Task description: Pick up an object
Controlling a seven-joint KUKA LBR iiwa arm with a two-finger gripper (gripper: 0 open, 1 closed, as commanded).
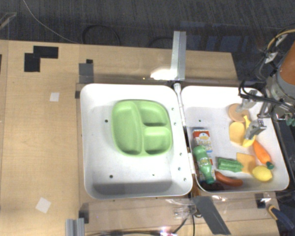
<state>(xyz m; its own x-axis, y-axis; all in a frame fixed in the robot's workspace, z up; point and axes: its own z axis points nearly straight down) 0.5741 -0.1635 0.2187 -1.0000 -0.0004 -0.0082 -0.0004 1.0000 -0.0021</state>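
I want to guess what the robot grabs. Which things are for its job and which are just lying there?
For the job: gripper, yellow pepper, carrot, lemon, green bottle, red sausage, small carton.

Just lying there: green divided plate, left bin.

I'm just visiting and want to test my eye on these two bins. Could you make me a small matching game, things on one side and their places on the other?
Things:
1. green plastic divided tray
2. orange toy carrot
3. yellow toy lemon
4. small red and white carton

Places:
A. right bin, by the wall next to the other bin
B. right bin's near right corner
C. middle of the left bin
D. right bin, just under the two-finger gripper

Pairs: 1-C, 2-D, 3-B, 4-A
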